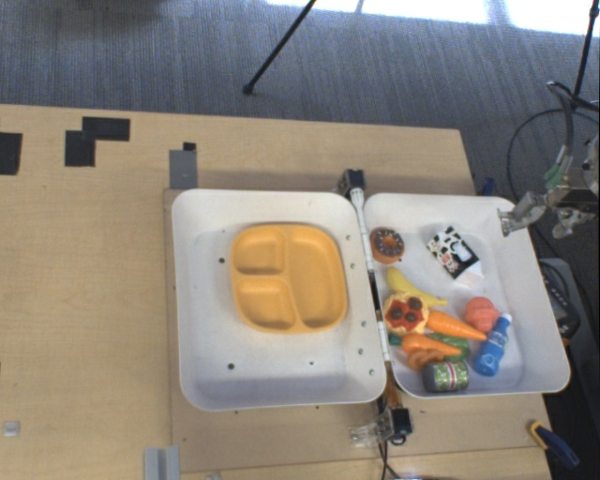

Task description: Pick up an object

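Carrot (456, 325) lies near-left of my gripper (553, 208), long axis left-right; can't tell its grip state

grey carpet (187, 56), wooden bench (84, 309), sunlight patch (422, 7)

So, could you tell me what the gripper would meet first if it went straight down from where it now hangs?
Probably the right bin's far right rim, or bare bin floor just inside it; the gripper hangs over that corner, though depth is unclear. The cow-patterned toy lies well aside.
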Tool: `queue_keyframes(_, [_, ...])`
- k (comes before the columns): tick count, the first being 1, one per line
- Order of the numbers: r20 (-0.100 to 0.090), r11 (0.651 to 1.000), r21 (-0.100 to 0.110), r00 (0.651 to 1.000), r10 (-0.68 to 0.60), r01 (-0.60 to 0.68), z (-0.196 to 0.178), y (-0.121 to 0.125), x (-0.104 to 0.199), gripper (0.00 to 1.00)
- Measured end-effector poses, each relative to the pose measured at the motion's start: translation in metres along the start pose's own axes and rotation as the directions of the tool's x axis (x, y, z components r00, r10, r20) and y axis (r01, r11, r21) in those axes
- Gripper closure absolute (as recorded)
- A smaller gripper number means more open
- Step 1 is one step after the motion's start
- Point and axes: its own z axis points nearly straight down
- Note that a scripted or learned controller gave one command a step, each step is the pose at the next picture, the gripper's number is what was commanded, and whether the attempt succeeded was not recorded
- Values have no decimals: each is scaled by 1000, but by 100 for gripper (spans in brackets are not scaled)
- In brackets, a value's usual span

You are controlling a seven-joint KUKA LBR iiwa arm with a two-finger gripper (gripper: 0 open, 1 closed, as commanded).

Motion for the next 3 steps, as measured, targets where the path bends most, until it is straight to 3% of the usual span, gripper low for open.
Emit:
queue_keyframes(1, [-1, 997, 4, 997, 76, -76, 110, 75, 7, 0])
queue_keyframes(2, [0, 993, -2, 993, 120, -120, 189, 86, 41, 0])
queue_keyframes(3, [1, 993, -5, 993, 115, -115, 178, 87, 41, 100])
